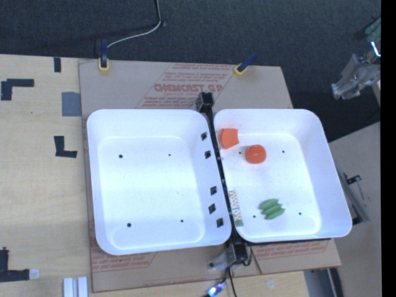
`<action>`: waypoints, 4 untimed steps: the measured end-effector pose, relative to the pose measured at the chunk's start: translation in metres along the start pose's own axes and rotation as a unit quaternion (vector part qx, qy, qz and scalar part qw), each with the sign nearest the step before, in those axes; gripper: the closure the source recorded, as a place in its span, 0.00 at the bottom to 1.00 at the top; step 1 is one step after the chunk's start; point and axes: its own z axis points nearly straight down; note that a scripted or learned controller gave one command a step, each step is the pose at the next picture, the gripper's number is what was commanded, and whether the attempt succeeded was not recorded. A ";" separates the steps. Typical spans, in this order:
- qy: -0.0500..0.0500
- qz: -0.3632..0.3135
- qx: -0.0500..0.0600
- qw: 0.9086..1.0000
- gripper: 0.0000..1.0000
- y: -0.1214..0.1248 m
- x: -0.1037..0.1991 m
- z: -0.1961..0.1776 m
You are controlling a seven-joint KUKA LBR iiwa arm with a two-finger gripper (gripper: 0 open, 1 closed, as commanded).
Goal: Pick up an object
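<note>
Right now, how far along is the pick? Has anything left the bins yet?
Nothing looks done: the orange block, the orange round piece and the green piece all lie in the right bin. In hand: nothing visibly; the gripper sits off the bin's upper right corner. Left: approach, grasp and lift one object.

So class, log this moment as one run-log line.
gripper: outside bins, upper right | right bin: orange block, red ball, green pod | nothing held

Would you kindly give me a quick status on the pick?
Gripper up at right edge, outside bins. Orange block, red round piece, green piece lying in right bin, untouched. Nothing in the way.
</note>
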 end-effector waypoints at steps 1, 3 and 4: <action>0.001 -0.006 0.010 1.000 1.00 -0.017 0.107 0.088; 0.001 -0.004 0.005 1.000 1.00 0.006 0.141 0.168; 0.000 -0.003 0.009 1.000 1.00 -0.021 0.187 0.211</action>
